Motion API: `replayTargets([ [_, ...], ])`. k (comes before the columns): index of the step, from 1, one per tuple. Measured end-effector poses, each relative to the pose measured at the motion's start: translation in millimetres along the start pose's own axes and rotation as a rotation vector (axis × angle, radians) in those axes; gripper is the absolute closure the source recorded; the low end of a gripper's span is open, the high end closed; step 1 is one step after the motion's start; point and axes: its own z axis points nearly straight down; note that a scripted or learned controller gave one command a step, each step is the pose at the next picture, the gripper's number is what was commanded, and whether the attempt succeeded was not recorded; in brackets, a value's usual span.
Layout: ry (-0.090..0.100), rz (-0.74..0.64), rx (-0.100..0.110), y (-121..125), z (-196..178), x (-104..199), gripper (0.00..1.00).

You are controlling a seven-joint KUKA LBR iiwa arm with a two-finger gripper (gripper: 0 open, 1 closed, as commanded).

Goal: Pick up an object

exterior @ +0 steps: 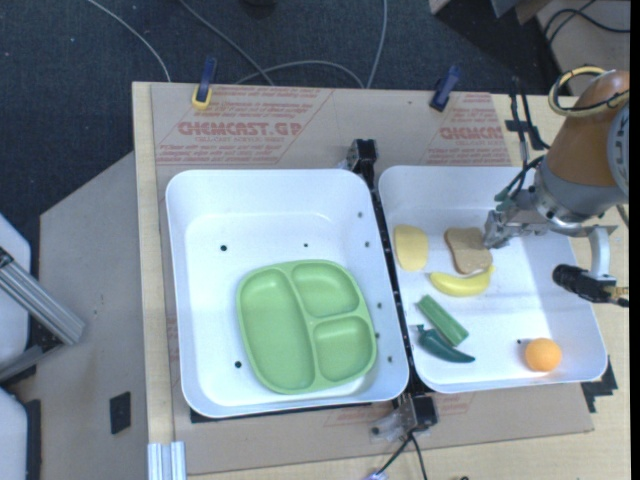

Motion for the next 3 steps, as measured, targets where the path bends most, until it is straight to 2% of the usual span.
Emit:
replayTargets([
  [2, -0.003, 0.0, -0.001, -16, -106, -4, 1.0],
  [3, -0.002, -0.001, 0.0, -15, -146, -4, 1.0],
])
